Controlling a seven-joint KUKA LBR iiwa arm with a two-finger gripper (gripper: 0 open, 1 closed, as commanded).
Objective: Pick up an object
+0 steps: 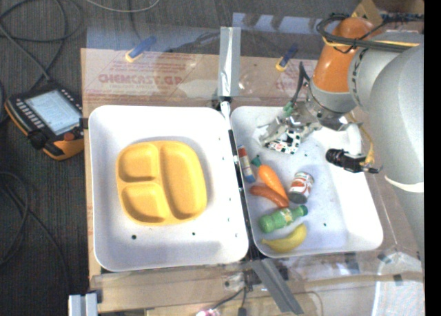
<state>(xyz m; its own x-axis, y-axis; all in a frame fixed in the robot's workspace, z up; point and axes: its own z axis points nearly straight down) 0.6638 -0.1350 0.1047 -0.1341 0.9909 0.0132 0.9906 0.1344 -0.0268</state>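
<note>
My gripper [281, 134] hangs low over the far part of the right bin [348, 228], below the arm's orange band [337, 67]. Nearer the camera than the gripper lie an orange carrot [273, 179], a second orange piece [269, 196], a small red-and-white can [300, 185], a green bottle [282, 218] and a yellow banana [286, 239]. A thin marker [242, 162] lies along the bin's left wall. I see nothing held in the gripper.
The left bin [103, 239] holds a yellow divided tray [163, 180]. A metal divider post [228, 67] rises between the bins at the back. A handheld pendant [47, 116] lies on the floor at the left. The grey arm body [400, 115] overhangs the right bin's right side.
</note>
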